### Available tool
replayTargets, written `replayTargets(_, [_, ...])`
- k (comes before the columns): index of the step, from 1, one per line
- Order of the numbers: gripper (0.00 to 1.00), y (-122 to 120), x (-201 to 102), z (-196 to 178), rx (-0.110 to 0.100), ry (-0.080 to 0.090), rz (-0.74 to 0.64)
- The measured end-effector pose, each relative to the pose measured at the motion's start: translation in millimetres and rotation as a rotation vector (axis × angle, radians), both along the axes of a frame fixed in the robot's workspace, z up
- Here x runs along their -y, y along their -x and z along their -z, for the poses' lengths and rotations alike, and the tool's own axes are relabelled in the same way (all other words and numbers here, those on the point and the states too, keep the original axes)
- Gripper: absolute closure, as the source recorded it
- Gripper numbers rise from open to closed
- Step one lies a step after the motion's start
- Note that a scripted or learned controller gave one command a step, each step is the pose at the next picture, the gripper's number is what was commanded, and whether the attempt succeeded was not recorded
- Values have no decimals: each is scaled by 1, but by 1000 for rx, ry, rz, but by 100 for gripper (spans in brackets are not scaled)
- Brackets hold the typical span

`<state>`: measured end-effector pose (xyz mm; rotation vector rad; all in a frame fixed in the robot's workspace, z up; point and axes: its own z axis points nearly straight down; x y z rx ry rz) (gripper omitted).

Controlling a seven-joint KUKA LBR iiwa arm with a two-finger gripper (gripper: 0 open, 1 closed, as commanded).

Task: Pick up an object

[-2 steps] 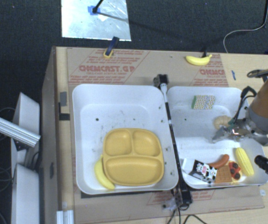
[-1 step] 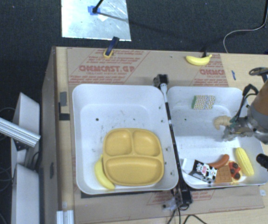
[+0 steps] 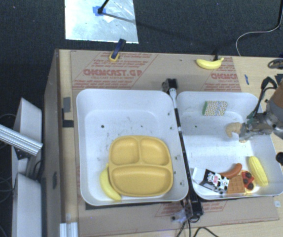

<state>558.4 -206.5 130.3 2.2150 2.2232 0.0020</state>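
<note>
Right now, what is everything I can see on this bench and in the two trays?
Bins: two, white, side by side on the bench.
Divided plate: one, yellow, left bin.
Banana: one, yellow, left bin, at the plate's lower left edge.
Second banana: one, yellow, on the bench behind the right bin.
Patterned sponge: one, greenish, right bin, far side.
Pale lump: one, beige, right bin, beside the gripper.
Corn cob: one, yellow, right bin, near corner.
Sausage: one, red-orange, right bin, near edge.
Black and white toy: one, right bin, near edge.
Gripper: one, grey, over the right bin.
</note>
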Motion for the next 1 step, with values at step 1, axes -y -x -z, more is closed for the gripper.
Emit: replayTargets(1, [100, -10, 0, -2, -1, -1, -1])
